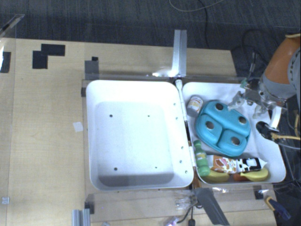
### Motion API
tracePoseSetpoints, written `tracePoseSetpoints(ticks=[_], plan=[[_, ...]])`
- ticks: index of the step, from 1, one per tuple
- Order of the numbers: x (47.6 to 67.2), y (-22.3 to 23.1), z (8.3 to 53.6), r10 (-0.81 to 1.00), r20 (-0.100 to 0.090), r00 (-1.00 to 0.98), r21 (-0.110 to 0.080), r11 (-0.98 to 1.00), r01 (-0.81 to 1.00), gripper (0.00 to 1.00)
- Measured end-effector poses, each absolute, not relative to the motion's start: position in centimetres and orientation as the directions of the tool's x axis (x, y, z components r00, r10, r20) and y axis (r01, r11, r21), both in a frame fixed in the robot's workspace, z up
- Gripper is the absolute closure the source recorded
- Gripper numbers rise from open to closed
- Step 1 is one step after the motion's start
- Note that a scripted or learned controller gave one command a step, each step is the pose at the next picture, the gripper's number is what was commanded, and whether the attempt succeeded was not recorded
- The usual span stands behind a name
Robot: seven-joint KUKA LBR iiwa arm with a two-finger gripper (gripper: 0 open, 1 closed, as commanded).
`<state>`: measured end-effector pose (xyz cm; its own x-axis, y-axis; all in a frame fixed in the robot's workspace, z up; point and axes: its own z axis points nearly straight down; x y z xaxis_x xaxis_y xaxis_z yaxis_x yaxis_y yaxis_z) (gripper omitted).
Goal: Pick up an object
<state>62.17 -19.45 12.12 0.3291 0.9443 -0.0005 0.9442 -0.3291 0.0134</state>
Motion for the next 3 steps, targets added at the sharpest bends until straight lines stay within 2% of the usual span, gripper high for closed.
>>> tracePoseSetpoints(ticks=[1, 2, 3], plan=[[59.6, -18.3, 10.7, 0.908, 0.009, 0.419, 0.05, -0.419, 0.906, 0.0], [59.9, -18.4, 12.0, 0.909, 0.008, 0.416, 0.061, -0.416, 0.907, 1.0], [57.6, -17.1, 18.6, 0.795, 0.002, 0.607, 0.004, -0.607, 0.795, 1.0]])
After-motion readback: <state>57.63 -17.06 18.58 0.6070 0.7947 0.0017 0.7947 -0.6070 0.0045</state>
